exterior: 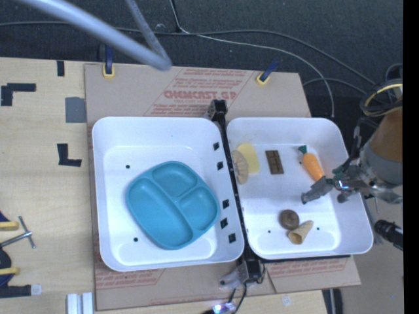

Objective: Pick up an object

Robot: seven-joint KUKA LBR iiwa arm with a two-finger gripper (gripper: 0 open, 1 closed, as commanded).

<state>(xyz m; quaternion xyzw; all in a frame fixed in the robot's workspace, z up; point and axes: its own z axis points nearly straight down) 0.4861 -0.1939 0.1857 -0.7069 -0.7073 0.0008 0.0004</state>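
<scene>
The right bin (340, 244) holds several small items: an orange carrot (312, 165), a brown chocolate bar (275, 161), a pale yellow piece (246, 159), a brown round lump (289, 218) and a tan cone (301, 231). My gripper (324, 193) hovers over the right side of this bin, just below the carrot and up and to the right of the brown lump. It stands open, and I see nothing between its fingers. One dark finger (311, 193) points left toward the middle of the bin.
A blue divided plate (171, 203) lies in the left bin (105, 142). A black divider (227, 175) runs between the two bins. Cables trail across the dark floor beyond the bench, and a grey bar (85, 21) crosses the top left.
</scene>
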